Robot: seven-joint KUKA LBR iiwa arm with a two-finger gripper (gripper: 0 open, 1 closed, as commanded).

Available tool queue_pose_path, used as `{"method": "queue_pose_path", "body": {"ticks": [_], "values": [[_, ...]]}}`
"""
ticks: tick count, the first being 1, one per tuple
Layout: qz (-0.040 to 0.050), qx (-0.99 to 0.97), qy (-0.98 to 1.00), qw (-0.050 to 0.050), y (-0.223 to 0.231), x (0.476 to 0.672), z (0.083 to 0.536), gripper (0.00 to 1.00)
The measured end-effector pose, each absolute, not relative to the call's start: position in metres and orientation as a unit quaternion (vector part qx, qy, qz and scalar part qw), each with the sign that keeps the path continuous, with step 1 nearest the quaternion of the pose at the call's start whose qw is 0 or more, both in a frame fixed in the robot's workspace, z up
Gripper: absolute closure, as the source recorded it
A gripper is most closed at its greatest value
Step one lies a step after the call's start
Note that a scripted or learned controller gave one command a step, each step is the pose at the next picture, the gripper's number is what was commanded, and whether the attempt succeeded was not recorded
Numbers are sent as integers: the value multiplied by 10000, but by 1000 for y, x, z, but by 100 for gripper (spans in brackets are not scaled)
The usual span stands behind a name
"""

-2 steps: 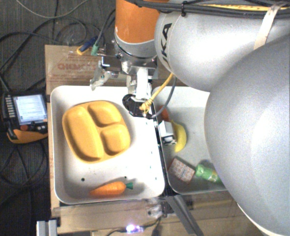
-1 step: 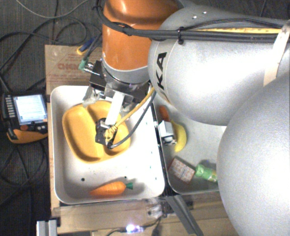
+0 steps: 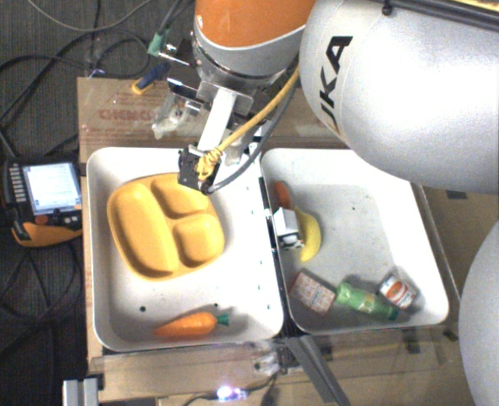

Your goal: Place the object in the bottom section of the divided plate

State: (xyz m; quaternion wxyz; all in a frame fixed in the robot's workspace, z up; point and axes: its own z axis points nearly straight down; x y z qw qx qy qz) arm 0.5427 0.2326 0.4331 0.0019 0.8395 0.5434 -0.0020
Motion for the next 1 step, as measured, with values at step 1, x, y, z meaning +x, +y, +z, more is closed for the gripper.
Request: {"method": "queue_pose_path", "body": {"ticks": [1], "values": [[-24,8395,5433,18,233,543,433,0]]}}
